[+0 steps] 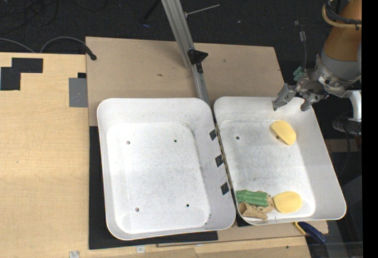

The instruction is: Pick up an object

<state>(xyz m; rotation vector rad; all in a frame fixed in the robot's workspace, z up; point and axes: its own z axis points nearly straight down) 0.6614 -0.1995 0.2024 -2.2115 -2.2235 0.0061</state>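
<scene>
You've got the gripper hanging over the far right corner of the right bin, w/ its two fingers spread apart and nothing between them. One fingertip sits over the bin's back rim, the other nearer the right rim. The arm comes in from the right, orange band above the grey wrist.

All the pickable stuff is in the right bin. Taking that bin as your ref:
- a yellow lemon-shaped piece lies in the far right part of the floor, just in front of and below the gripper, apart from it, not touched.
- a second yellow rounded piece lies at the near edge, toward the right.
- a green leafy-looking toy lies at the near edge too, just left of that yellow piece, touching or nearly touching it; can't tell which.
- a tan/beige lumpy item sits right under the green one, against the near rim. Too small to say what it is.

Left bin butts against the right bin's left side, w/ black clips along the shared edge. A grey aluminium rail runs from behind the bins at a slant, ending near the right bin's back left corner. Both bins rest on a brown board.
</scene>
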